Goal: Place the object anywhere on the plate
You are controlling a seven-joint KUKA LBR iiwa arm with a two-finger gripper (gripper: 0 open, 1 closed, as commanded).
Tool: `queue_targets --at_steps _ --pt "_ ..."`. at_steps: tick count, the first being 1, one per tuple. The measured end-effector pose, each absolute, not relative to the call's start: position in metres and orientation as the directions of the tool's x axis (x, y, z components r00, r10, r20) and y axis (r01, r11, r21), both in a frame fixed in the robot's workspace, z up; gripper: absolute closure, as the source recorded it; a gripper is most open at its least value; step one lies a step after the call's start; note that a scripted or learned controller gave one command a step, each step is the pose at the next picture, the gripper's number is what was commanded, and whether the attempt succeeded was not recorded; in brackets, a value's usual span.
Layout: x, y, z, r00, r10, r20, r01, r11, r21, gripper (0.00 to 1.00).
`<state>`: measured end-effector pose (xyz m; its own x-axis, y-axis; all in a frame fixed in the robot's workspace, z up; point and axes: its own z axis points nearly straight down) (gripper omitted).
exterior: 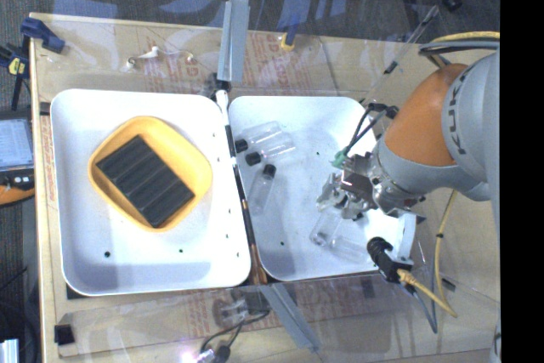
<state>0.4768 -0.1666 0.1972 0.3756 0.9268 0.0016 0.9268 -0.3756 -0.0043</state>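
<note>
Over the right bin (289,110), the arm (442,140) reaches in from the right and sets its gripper (344,198) low above the white floor, just beside a clear plastic object (327,235) that lies a little below and left of it in the camera view. Whether that piece is touched or merely close cannot be told; it is transparent and hard to read. A second clear object (270,138) rests near the bin's upper left, well apart from the gripper, its long axis running slantwise from lower left to upper right, with two small dark bits (252,159) close by. Which clear piece is the target is a judgement call; the nearer one looks the likelier. Nothing can be made out between the gripper's tips, and their state cannot be told from this slant. Across the divider, the plate (197,161), yellow with a dark ribbed insert, sits in the left bin (76,110), well to the gripper's left, so any carry would have to cross the bins' shared wall.
</note>
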Motion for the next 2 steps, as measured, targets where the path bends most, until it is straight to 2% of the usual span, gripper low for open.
queue_targets --at_steps 1,2 --pt "0.529 -0.143 0.208 0.343 0.939 0.001 0.939 -0.343 -0.005 1.00" --pt "0.571 -0.060 0.193 0.202 0.979 0.000 0.979 -0.202 -0.005 1.00"
